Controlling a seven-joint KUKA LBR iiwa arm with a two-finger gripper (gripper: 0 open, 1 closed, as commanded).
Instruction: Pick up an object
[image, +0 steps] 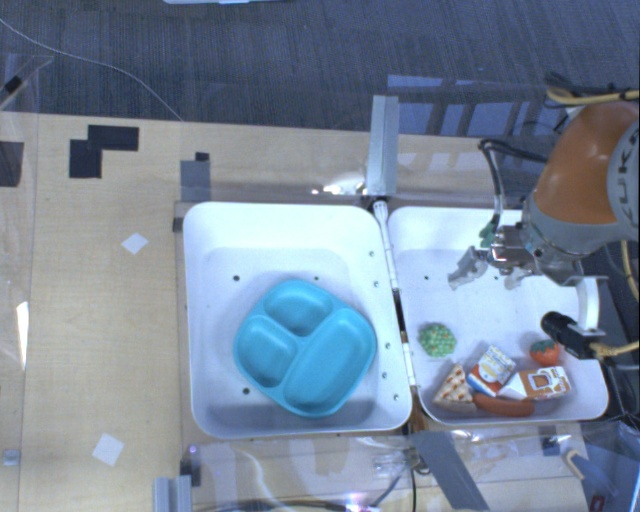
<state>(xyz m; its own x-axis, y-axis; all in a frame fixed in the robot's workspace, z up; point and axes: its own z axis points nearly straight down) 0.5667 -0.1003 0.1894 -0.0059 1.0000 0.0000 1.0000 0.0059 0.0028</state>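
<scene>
Above the right-hand shallow white bin (420, 240), the two-finger gripper (488, 270) hangs over bare bin floor near the bin's far half, carried by the grey arm with its orange band (590, 165) entering from the right. The metal fingers (465, 270) stand apart, with nothing between them.

Candidate objects lie grouped along the near edge of the same bin, well apart from the gripper:
- A round green knobbly ball resembling a broccoli head (436, 340) sits alone, nearest the divider between the bins.
- A tan triangular wedge with red spots, like a pizza slice (453, 386), lies at the near left corner of the group.
- A reddish-brown sausage-shaped piece (503, 405) lies along the near wall, touching the wedge.
- A small white carton with blue and orange print (492, 366) rests tilted above the sausage piece.
- An orange and white printed box (545, 382) lies just beside that carton.
- A small red tomato-like object with a green top (545, 352) sits near the right wall.

The left-hand shallow white bin (215, 260) holds a turquoise plastic three-compartment plate (305, 347), resting flat near the bin's centre.
</scene>
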